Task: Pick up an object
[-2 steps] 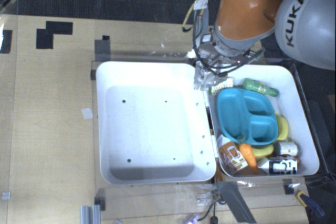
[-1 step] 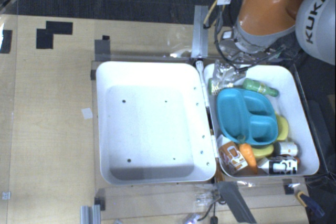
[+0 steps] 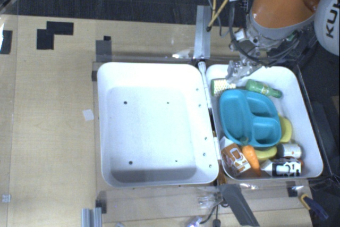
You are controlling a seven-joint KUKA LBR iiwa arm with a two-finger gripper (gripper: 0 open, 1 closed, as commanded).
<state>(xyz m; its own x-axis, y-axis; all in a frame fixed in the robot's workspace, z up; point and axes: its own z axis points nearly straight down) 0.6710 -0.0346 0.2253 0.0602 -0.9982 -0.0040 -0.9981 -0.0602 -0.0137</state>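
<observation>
Where pale wood-grain counter (image 3: 48,130) meets dark ribbed flooring at the far edge: black tape marks (image 3: 53,33), metal brackets. Two shallow white bins side by side, smooth matte plastic with rounded corners. Left bin (image 3: 151,122) bare, dotted with small holes. Right bin (image 3: 305,114) crowded: glossy blue divided tray (image 3: 249,117) tilted across the middle; slim green bottle (image 3: 263,88) lying at the far side; yellow curved pieces (image 3: 286,130) just beside the tray; orange carrot-like shape (image 3: 251,158) against a brown printed packet (image 3: 235,159); black-and-white can (image 3: 286,168) at the near corner. Claw (image 3: 237,73) of bare metal, hanging over the far left corner of the right bin, close to the bottle; cannot tell whether open or closed. Above it, rounded orange band, grey casing, looping yellow cables.
</observation>
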